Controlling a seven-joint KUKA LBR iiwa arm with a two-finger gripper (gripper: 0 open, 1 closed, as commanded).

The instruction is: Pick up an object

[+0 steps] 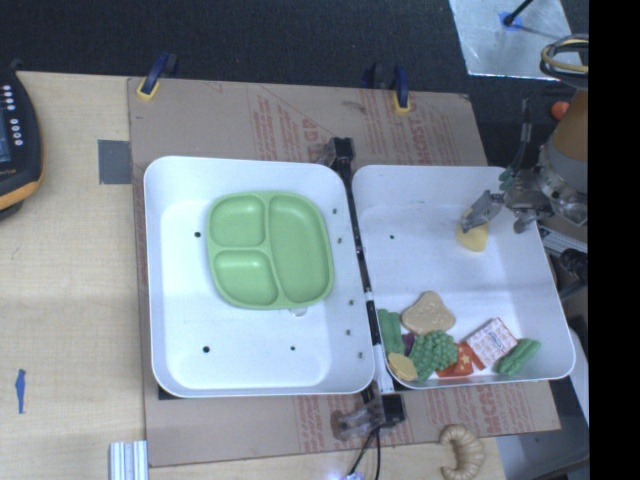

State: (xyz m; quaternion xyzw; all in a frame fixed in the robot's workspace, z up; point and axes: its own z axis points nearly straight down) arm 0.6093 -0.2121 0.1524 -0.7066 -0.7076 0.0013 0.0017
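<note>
The small pale-yellow wedge-shaped toy piece (474,237) lay in the right white bin (420,193), near its far right side and well apart from the other toys. It looked like a light, rigid plastic play-food item, probably smooth and a little slippery, and not fragile. Its short, blocky form suggested taking it across its narrow width, pressing down close to the bin floor so it would not squirt sideways.

The tool (500,208) hung just above and beside that piece, its two dark fingers spread apart with nothing between them; the piece sat at the lower left fingertip, not clearly enclosed.

At the near edge of the same bin a cluster lay packed together: a tan heart-shaped biscuit toy (428,314), a knobbly green broccoli toy (433,352), a red-and-white printed packet (491,342), a green pod-shaped toy (517,357), a dark green piece (389,329) and a yellow slice (401,367). These touched one another, so they seemed harder to single out.

The left white bin (175,268) held a light-green three-compartment plastic plate (270,249), its compartments bare.
</note>
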